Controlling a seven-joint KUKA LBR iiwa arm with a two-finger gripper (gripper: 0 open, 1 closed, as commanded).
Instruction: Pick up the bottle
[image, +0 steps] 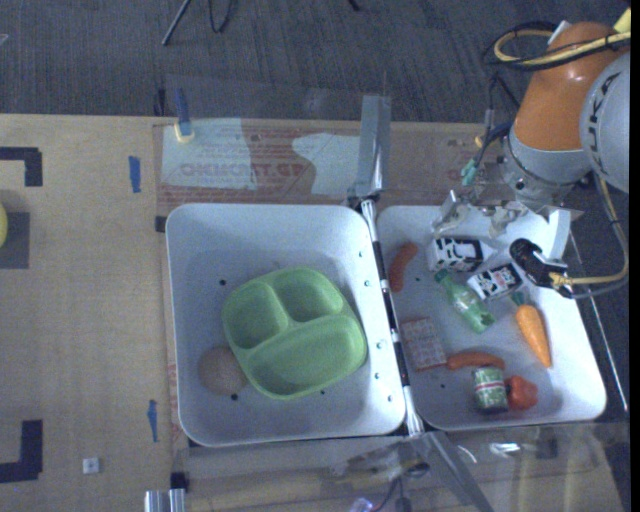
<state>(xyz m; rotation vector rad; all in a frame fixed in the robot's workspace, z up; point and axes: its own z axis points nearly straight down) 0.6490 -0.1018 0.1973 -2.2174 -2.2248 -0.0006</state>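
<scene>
The bottle (466, 303) is small, green and translucent. It lies on its side in the middle of the right bin (580, 400), slanting from upper left to lower right. My gripper (478, 212) hangs over the far edge of that bin, under the orange band of the arm. It is up and slightly right of the bottle and apart from it, with nothing visibly held. Two black-and-white cartons (457, 252) (497, 281) lie between the gripper and the bottle.
Also in the right bin are a carrot (533, 334), a reddish sausage (402, 265), a waffle square (423, 342), an orange stick (476, 360), a green can (489, 388) and a red piece (521, 392). The left bin (190, 250) holds a green divided plate (293, 330) and a brown ball (220, 370).
</scene>
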